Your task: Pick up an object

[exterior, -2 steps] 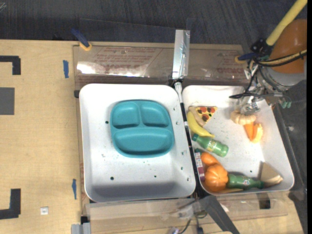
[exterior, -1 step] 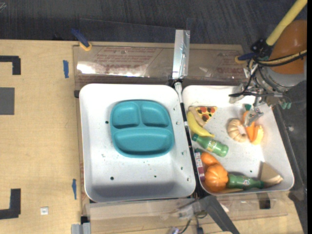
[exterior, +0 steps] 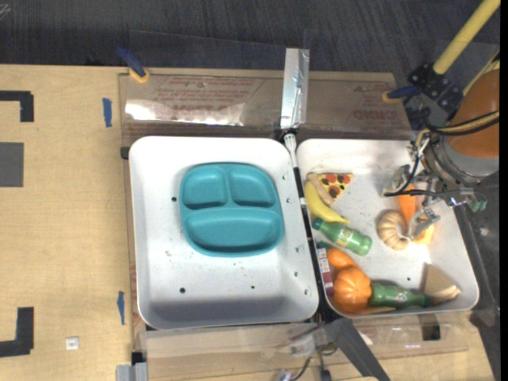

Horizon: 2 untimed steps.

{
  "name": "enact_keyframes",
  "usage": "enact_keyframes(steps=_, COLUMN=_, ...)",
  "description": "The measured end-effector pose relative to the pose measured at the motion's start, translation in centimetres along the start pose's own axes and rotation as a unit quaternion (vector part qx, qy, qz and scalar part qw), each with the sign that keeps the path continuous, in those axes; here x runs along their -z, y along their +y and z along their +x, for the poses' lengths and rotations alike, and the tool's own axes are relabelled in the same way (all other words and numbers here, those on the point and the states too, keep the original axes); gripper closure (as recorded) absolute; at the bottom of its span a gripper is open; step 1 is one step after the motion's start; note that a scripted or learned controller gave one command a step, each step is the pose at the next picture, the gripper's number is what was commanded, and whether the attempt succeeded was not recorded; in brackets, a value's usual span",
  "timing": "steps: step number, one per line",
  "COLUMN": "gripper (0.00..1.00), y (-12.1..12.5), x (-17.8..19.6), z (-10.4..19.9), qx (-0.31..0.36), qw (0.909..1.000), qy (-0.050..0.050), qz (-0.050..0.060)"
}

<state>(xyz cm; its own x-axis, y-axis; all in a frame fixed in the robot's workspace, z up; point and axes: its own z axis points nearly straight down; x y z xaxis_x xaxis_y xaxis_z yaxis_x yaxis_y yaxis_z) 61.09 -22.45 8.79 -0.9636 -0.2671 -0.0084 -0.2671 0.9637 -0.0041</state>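
Tool: my tool (exterior: 421, 217) is low over the right side of the right bin (exterior: 365, 155); its tip is a tangle of metal and cables from this angle, so I cannot tell its state, and I see nothing held.
Nearest things: croissant (exterior: 392, 229) just to the camera's left of the tip, touching or nearly so; orange carrot-like piece (exterior: 407, 205) right at the tip, with a small yellow bit (exterior: 425, 231) below it.
Key relation: the croissant lies toward the bin's middle from my tool, its curved length running roughly top to bottom in the picture. I judge it the closest candidate.
Other candidates: banana (exterior: 321, 205), pizza slice (exterior: 336, 183), green bottle (exterior: 343, 236), pumpkin (exterior: 352, 287), all further left or nearer the camera.
Left bin: teal divided plate (exterior: 231, 209), well apart from my tool.
Progress: nothing lifted yet, by my reading.
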Motion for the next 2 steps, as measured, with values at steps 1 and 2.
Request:
enact_keyframes(steps=1, gripper=0.00, y=1.29, x=0.10, z=3.81, qx=-0.068, qw=0.9977, qy=0.000, qz=0.000)
enact_keyframes(steps=2, gripper=0.00, y=1.09, x=0.08, z=3.38, qx=-0.066, qw=0.9978, qy=-0.001, qz=0.001)
